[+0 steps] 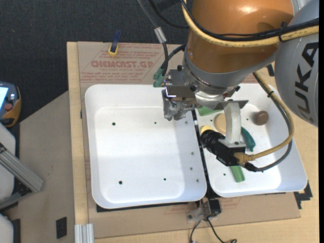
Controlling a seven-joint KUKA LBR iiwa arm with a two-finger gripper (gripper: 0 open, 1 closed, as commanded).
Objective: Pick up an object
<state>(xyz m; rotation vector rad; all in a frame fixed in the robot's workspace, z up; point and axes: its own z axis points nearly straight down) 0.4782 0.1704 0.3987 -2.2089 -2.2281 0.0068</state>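
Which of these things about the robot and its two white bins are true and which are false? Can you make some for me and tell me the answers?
1. The small brown round object lies in the right white bin. True.
2. The green stick-shaped object lies in the left white bin. False: it lies in the right bin, near its front.
3. The robot arm has a big orange band above its wrist. True.
4. The bins sit on a blue cloth. False: they sit on a brown cardboard sheet with red lettering.
5. The robot's hand hangs over the back edge of the left bin, beside the divide between the bins. True.
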